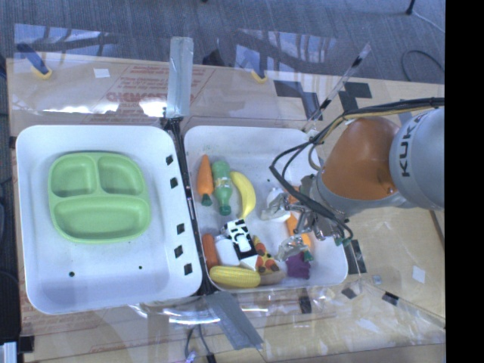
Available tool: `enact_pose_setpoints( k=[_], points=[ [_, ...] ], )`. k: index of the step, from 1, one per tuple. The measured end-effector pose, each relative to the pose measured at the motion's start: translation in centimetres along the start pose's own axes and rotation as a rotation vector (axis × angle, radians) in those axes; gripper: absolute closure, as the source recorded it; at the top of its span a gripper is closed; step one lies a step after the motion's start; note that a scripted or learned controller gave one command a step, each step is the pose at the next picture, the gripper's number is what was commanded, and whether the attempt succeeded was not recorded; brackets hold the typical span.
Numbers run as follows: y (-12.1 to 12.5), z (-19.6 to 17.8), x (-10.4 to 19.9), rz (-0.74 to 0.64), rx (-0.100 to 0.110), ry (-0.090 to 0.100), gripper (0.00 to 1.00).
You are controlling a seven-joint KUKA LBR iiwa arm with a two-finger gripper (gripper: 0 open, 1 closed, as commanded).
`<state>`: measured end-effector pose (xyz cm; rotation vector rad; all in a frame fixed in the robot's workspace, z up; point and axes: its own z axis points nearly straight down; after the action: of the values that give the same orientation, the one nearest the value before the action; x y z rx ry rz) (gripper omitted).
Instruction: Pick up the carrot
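Here, the carrot [205,179] lies flat at the left side of the right bin [227,136], next to a green bottle [222,188] and a banana [245,193], so it is easy to reach from above. The gripper [296,231] hangs low on the other side of that bin, over small toys. I cannot tell whether it is grasping anything.
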<state>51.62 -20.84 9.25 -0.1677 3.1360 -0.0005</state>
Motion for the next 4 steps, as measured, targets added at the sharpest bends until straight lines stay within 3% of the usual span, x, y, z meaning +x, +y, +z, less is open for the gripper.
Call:
enact_pose_setpoints(
  k=[1, 2, 3, 4],
  points=[
    [0.1, -1.1, -0.3, -0.008, 0.001, -0.004, 1.00],
    [0.2, -1.1, -0.2, -0.008, 0.001, -0.003, 0.00],
    [0.3, -2.2, -0.5, -0.015, 0.002, -0.006, 1.00],
    [0.3, -2.2, -0.5, -0.016, 0.002, -0.006, 0.00]
  ],
)
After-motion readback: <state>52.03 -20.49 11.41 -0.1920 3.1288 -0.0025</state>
